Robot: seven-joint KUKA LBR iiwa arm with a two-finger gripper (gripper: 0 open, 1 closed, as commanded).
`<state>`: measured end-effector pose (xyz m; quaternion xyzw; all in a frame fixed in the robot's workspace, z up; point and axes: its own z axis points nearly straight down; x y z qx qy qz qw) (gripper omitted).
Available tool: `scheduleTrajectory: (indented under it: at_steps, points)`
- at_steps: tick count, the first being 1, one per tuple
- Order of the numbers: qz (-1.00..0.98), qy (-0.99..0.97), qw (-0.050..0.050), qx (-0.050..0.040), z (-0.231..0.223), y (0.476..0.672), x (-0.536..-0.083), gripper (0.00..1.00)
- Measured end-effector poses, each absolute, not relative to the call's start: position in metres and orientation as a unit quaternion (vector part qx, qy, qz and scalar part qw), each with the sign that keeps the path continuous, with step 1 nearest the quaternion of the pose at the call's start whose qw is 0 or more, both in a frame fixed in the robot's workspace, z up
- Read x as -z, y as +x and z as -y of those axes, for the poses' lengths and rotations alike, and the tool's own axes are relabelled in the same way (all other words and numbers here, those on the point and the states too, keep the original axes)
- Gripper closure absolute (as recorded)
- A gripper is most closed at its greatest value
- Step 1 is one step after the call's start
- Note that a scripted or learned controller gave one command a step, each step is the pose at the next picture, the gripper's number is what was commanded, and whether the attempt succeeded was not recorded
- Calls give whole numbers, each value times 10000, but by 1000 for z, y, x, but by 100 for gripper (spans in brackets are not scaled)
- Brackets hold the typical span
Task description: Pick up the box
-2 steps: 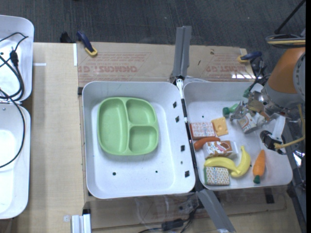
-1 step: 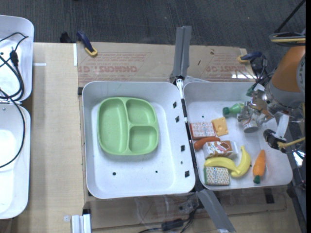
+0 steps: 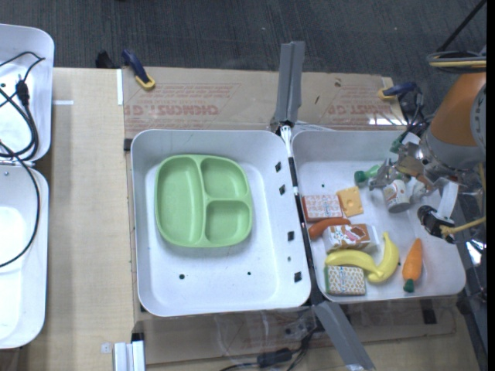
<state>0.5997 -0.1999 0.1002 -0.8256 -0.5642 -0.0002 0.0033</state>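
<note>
Across the bench sit two white bins side by side, and the left bin [image 3: 147, 230] carries a green divided plate [image 3: 204, 200] lying flat toward its far left. Reaching in from the right, the grey arm [image 3: 456, 122] with its orange band hangs over the far right part of the right bin [image 3: 448, 284], its gripper [image 3: 396, 178] low over the floor there; whether it is apart or together I cannot tell from where I stand. Scattered through that bin are a yellow banana [image 3: 370, 263], an orange carrot [image 3: 412, 263], a reddish sausage-like piece [image 3: 329, 226], a slice of cheese [image 3: 350, 202] and a few small packets. The box [image 3: 322, 205], small, reddish and printed, lies flat near the bin's left wall, well apart from the gripper, with the cheese just beside it on the right. I would judge it light and stiff, cardboard or plastic, unlikely to crush under a modest squeeze; its low profile suggests pinching across the two shorter sides from above
</note>
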Motion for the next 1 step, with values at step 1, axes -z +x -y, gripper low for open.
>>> scheduleTrajectory:
  at_steps: [1]
  points:
    - [5694, -8219, 88, -109, 192, 652, -87, 0]
